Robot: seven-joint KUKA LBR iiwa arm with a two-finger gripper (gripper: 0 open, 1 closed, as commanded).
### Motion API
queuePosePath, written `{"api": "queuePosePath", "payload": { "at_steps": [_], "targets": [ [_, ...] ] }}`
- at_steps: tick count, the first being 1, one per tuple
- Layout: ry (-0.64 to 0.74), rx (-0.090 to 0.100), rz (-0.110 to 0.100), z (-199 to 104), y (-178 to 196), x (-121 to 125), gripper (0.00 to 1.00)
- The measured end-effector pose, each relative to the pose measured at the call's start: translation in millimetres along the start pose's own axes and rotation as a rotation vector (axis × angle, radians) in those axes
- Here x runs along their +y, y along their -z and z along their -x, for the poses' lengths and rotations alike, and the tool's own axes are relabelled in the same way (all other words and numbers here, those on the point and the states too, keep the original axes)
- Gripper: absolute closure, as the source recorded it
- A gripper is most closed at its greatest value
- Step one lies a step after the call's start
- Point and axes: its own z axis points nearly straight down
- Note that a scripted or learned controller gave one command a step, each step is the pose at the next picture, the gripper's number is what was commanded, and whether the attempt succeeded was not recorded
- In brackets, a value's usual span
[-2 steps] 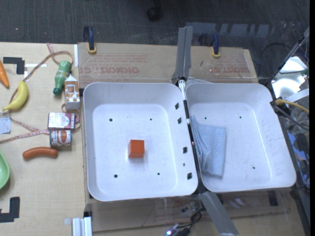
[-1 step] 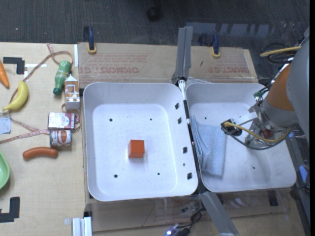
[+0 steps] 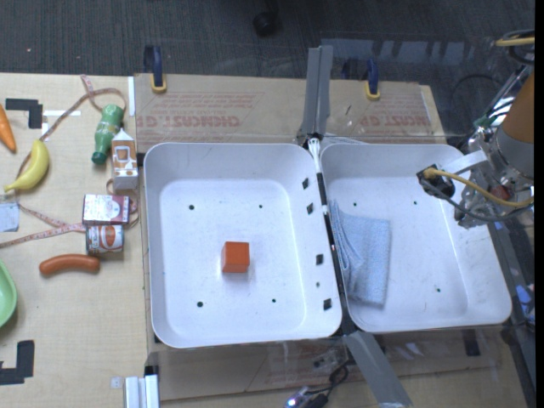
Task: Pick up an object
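Note:
An orange-red cube (image 3: 236,257) sits near the middle of the left bin (image 3: 170,313). A crumpled grey-blue cloth (image 3: 362,250) lies against the left wall of the right bin (image 3: 476,308). My gripper (image 3: 473,212) hangs over the right bin's right rim, well to the right of the cloth and far from the cube. Nothing shows between it and the bin floor.
On the wooden bench left of the bins lie a banana (image 3: 31,167), a carrot (image 3: 6,129), a green bottle (image 3: 106,131), a small carton (image 3: 124,161), a can (image 3: 105,239), a sausage (image 3: 69,265) and a tape measure (image 3: 59,117). Clamps (image 3: 155,66) hold the cardboard behind the bins.

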Motion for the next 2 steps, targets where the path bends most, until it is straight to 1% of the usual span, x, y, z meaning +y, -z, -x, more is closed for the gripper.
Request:
{"api": "queuePosePath", "payload": {
  "at_steps": [1, 2],
  "targets": [
    [0.006, 0.0, 0.001, 8, 71, 10, 1.0],
    [0.02, -0.004, -0.002, -2, -54, -58, 1.0]
  ]
}}
